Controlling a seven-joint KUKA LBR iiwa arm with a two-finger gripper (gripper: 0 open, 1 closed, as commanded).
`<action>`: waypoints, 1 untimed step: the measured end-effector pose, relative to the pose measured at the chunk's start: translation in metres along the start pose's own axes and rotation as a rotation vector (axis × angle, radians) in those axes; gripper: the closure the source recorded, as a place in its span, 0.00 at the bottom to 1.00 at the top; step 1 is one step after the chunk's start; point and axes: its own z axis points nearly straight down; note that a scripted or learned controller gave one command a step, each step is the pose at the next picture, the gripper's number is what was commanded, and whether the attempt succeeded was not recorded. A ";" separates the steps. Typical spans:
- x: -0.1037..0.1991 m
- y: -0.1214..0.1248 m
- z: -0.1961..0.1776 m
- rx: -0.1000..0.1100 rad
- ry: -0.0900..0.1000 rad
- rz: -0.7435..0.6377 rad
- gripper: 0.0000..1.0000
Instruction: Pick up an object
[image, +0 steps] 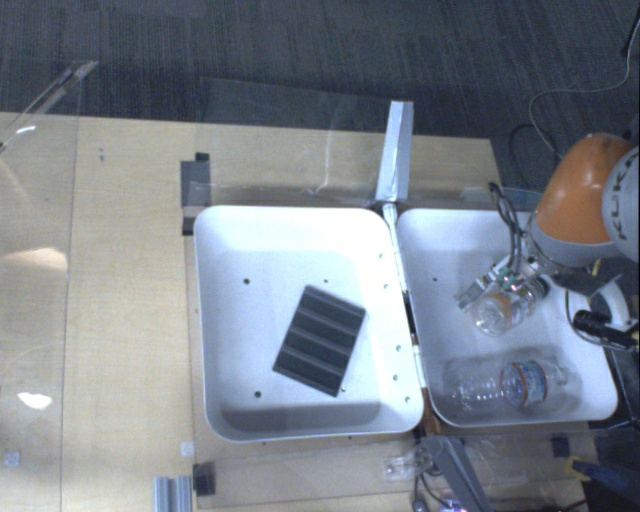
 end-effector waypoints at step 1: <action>0.017 -0.008 -0.071 0.002 0.001 0.064 0.00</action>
